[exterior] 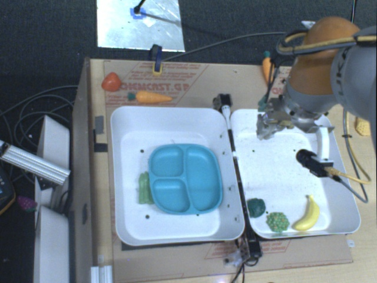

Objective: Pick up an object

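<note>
- A banana [307,213], a green bumpy piece [277,221] and a dark teal piece [255,206] lie along the right bin's [277,164] near edge.
- A blue divided plate [185,178] sits in the left bin [132,158].
- The gripper [270,124] hangs over the right bin's far-left corner; whether it is open I cannot tell.

- You are looking at a robotics lab bench, not a home.
- The grey arm [347,69] reaches over two white bins [177,119] set on cardboard [177,81].
- Loose cables [35,108] trail over dark carpet.
- Toy food, such as a plastic banana [308,214], serves as props.
</note>
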You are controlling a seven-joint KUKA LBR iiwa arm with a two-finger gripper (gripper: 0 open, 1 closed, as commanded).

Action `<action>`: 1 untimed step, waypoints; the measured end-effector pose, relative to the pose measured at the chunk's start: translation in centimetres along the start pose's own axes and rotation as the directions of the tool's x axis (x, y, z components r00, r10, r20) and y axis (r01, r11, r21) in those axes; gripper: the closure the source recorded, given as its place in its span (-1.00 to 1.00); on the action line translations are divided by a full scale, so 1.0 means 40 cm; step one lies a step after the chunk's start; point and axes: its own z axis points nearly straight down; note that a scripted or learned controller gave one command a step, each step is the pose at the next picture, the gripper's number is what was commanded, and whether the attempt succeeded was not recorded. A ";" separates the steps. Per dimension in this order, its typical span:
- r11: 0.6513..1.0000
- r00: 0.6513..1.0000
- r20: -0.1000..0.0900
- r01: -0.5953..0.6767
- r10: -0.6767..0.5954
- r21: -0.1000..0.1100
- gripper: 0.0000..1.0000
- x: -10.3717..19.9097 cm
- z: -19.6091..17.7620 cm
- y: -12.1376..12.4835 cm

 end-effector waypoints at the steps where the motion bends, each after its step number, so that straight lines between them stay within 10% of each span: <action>1: 1.000 1.000 0.001 -0.002 0.002 0.001 1.00 -0.020 0.012 -0.054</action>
